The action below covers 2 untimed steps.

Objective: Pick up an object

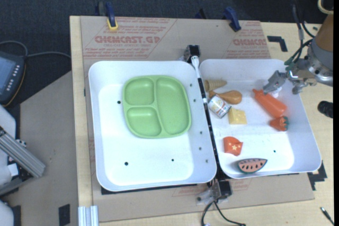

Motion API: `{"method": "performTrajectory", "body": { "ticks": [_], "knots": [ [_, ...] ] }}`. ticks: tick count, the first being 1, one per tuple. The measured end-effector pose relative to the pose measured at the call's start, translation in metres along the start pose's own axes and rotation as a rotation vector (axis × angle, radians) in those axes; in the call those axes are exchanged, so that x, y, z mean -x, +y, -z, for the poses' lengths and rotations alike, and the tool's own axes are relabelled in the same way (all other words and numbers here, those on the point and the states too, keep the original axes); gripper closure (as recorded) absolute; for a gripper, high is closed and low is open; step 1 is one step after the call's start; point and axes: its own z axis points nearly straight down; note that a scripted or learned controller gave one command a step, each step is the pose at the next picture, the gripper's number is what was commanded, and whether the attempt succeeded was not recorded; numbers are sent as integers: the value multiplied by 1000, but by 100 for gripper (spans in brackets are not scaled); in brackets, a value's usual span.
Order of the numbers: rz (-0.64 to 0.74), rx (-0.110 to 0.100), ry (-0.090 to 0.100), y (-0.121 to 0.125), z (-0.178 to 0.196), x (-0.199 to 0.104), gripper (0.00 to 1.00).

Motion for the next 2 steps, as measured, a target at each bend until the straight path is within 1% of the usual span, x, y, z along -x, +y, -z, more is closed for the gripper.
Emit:
{"method": "performTrajectory", "body": {
  "ticks": [1,2],
  "knots": [
    [3,-1,1,5,-62,-5,0],
    [2,0,0,4,-105,-6,0]
  ]
}}
